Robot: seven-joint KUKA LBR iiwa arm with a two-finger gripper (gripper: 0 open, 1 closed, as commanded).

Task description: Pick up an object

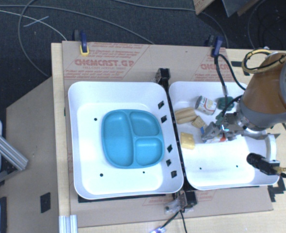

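My gripper (213, 131) hangs low over the middle of the right bin (220, 171), on the grey and orange arm (266, 98) that reaches in from the right. Just left of it lie a small tan piece (198, 123), a longer tan block (185, 114) and a pale yellow cube (187, 140). A small white labelled can (207, 105) lies behind them, with a green object (225, 101) to its right, partly hidden by the arm. I see nothing clearly held in the gripper.
The left bin (79, 130) holds a blue divided plate (132, 138). A black divider with clips (168, 125) runs between the bins. A black part (261, 163) juts over the right bin's near right corner. Cables trail behind the bench.
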